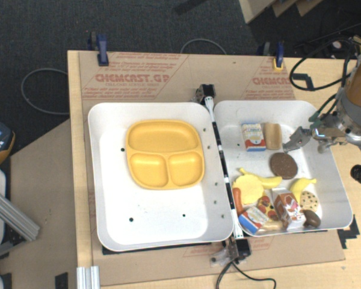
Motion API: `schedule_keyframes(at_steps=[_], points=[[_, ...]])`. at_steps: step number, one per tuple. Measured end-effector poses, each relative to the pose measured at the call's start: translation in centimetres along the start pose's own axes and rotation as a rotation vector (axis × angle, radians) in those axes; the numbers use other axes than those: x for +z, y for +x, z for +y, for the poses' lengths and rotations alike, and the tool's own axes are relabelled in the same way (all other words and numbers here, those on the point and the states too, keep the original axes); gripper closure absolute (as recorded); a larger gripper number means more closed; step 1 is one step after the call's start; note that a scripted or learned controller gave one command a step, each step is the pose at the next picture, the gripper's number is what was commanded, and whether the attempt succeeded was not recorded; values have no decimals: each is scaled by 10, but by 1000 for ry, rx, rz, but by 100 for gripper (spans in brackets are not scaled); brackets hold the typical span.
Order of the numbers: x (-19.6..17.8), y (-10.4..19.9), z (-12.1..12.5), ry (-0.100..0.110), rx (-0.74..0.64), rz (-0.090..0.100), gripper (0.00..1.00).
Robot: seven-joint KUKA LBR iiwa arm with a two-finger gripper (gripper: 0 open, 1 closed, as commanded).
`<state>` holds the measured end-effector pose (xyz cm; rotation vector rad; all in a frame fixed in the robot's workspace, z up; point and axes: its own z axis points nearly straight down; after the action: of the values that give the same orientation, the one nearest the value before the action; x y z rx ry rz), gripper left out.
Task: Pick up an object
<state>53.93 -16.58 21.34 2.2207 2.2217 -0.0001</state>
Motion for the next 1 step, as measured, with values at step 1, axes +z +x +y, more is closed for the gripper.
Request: schedule_keyframes(at_steps=[1], points=[[128,8,10,2,-1,0,0]])
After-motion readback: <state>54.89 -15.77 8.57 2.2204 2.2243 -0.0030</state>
